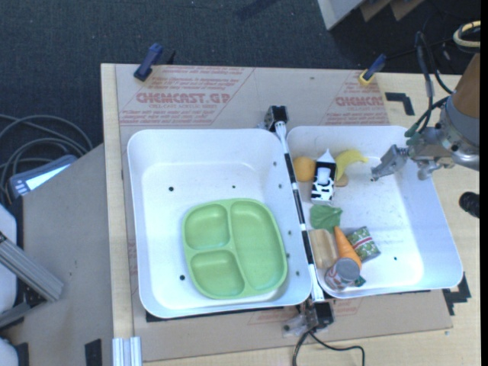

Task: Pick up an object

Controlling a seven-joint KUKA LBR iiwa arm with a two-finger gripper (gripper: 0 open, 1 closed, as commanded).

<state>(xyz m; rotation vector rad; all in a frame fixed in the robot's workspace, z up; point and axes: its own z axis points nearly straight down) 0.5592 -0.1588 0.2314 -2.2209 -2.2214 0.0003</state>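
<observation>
The right bin (427,227) holds several small items along its left side. An orange ball (304,168), a black-and-white carton (324,181) and a yellow banana (351,158) lie at the back left. A green leafy piece (326,216), an orange carrot (346,242), a green packet (364,242), a tan block (322,250) and a can (341,274) sit toward the front left. My gripper (402,166) hangs over the back right of this bin, open, with nothing between its fingers, to the right of the banana.
In the left bin (152,174) lies a green divided plate (232,248). The two bins meet at a black-clamped rim (293,197). Both stand on a brown board (229,97). Cables trail at the far left and upper right.
</observation>
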